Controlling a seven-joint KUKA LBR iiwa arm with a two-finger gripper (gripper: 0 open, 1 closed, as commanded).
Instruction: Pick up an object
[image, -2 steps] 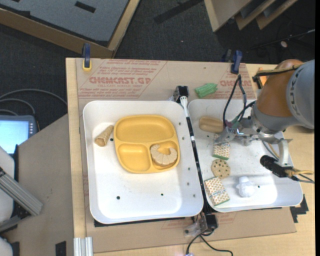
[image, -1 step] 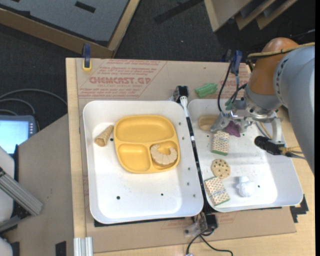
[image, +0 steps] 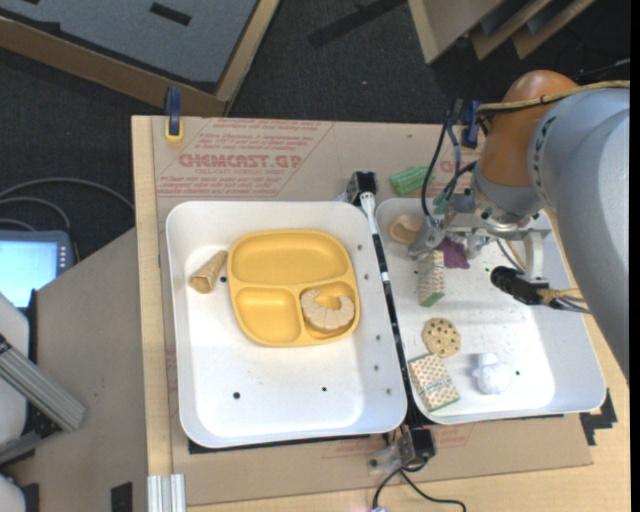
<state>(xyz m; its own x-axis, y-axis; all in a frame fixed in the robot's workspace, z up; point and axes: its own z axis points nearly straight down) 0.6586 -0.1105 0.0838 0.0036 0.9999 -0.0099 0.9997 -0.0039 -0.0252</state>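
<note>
Gripper (image: 436, 250) sits low in the right bin (image: 545, 350), far end. Can't tell how wide it is open or whether it has hold of anything, because the wrist and arm (image: 590, 170) cover it from above. The likely target is the striped green-and-white block (image: 431, 280), touching or just under the gripper tip on the near side; contact is unclear. Risks, as a judgement: the block is narrow and crowded, with a purple piece (image: 456, 252) right beside the gripper on the arm side and a beige lump (image: 403, 230) close on the other side. A close could catch two things, or pinch the block off-centre so it tips and slips out on the lift. The bin divider is also close, so a sideways nudge could jam the block against it. The cookie (image: 440, 337), patterned packet (image: 432, 382) and white crumpled thing (image: 489, 374) lie well clear, nearer the camera. Hard to make out: what the purple piece is, and the green piece (image: 408, 181) beyond the gripper, which may be on the rim or outside it.
</note>
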